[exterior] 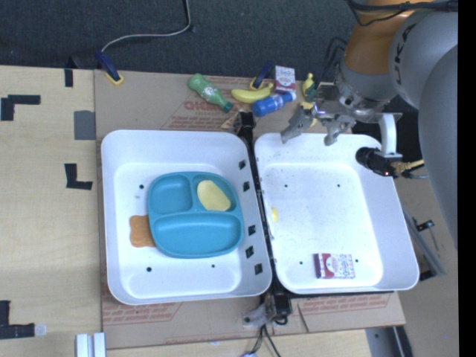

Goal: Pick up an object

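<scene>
Hand (313, 130) spread open, gripping nothing, at right bin's (387, 199) far rim; packet (334, 265) well apart.

Red print runs along the cardboard sheet (195, 111) under the bins and the small packet (333, 265) carries markings, none of it clear enough to read.

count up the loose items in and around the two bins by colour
yellow: 2, the yellow piece on the blue tray, the banana
blue: 2, the tray, the blue bottle
green: 1, the green bottle
orange-brown: 1, the flat piece beside the tray
red and white: 2, the packet in the right bin, the small box
total: 8
</scene>
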